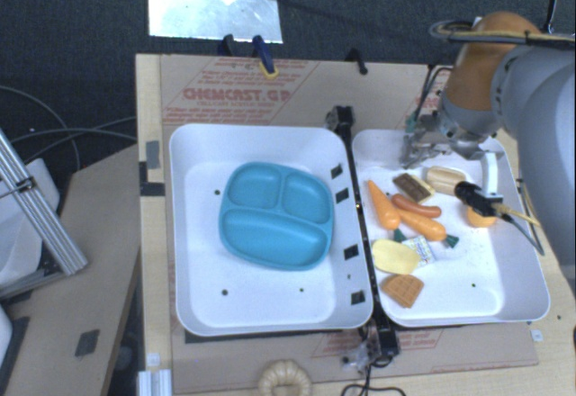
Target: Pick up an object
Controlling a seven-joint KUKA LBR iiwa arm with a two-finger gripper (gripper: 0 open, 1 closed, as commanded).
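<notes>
Several toy foods crowd the right bin (517,291); the brown bar (411,184) lies just near of the gripper (421,148), its long axis slanting near-right. Whether the claw is apart or together cannot be told.

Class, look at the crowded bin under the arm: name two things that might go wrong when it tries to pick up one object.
1. The toy foods lie packed close: the carrot touches the sausage, so the gripper may catch two or nudge neighbours.
2. It hangs near the right bin's back wall, so a descent there might strike the rim.
</notes>
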